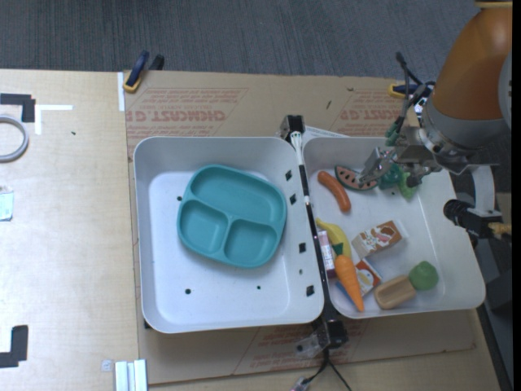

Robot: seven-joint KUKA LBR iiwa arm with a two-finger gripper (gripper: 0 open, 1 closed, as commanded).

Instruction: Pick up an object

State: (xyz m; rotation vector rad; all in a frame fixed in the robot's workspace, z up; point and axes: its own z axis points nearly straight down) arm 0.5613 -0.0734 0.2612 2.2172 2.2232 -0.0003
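Desk point(65, 243): pale wood surface under a slanted overhead camera, with a cardboard sheet point(203, 108) beneath two shallow white bins set side by side; dark carpet lay beyond the far edge.
Left bin point(155, 300): held a teal divided plate point(232, 217), three compartments, lying flat near the centre.
Right bin point(456, 300): held the loose items listed below.
Sausage point(334, 191): red-orange, lay at the far left of the right bin.
Carrot point(348, 282): orange, against the near left wall, partly over a small printed packet point(366, 277).
Carton point(379, 239): small, printed, lay mid-bin.
Bread roll point(395, 292): tan, touching a green round piece point(423, 276) at the near right.
Watermelon slice point(356, 177): lay at the far side, just beside the gripper.
Arm point(476, 72): grey with an orange band, reached in from the right.
Gripper point(389, 168): low over the far end of the right bin, beside a green item point(404, 182); whether its fingers were apart or together could not be told.
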